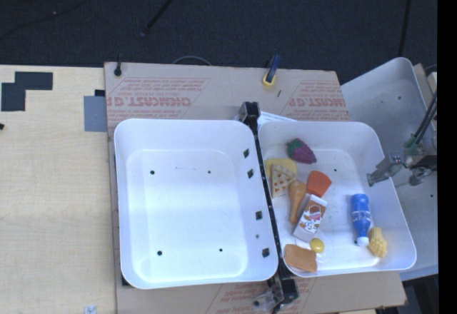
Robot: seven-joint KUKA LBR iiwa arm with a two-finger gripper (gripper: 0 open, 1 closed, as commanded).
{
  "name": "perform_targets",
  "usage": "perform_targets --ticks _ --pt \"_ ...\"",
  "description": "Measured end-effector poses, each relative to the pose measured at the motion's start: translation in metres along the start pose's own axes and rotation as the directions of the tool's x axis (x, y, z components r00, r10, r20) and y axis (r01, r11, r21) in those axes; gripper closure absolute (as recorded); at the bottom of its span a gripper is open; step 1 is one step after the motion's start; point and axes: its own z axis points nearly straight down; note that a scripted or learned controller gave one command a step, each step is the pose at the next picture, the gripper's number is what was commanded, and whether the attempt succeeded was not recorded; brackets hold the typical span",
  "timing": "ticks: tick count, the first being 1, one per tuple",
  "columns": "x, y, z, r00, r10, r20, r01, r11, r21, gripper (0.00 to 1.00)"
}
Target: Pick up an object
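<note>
The right bin (385, 141) holds several toy objects. A purple grape bunch (302, 151) lies at the back, with a yellow wedge (280, 175) to its left. An orange carrot (296, 200) and a red-orange piece (318, 182) lie in the middle, above a small white carton (310, 217). A blue bottle (360, 218) lies at the right next to a yellow corn piece (377, 242). An orange bun (300, 258) and a small yellow ball (317, 245) sit at the front. My gripper (380, 175) hangs over the bin's right rim, apart from every object.
The left bin (125, 184) stands beside the right one on cardboard. A black divider with clips (258, 184) runs between them. A grey metal plate (389, 95) stands behind the right bin. A blue-yellow clamp (270, 71) sits at the cardboard's back edge.
</note>
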Motion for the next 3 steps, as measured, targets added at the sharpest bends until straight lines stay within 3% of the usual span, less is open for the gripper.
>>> perform_targets --ticks 1,2,3 --pt "0.039 -0.008 0.155 1.000 0.000 0.005 0.000 1.000 -0.013 0.00" --pt "0.061 0.056 0.175 1.000 0.003 0.006 -0.003 0.999 -0.036 0.00" --pt "0.089 0.107 0.179 1.000 0.002 0.012 -0.001 1.000 -0.021 0.00"
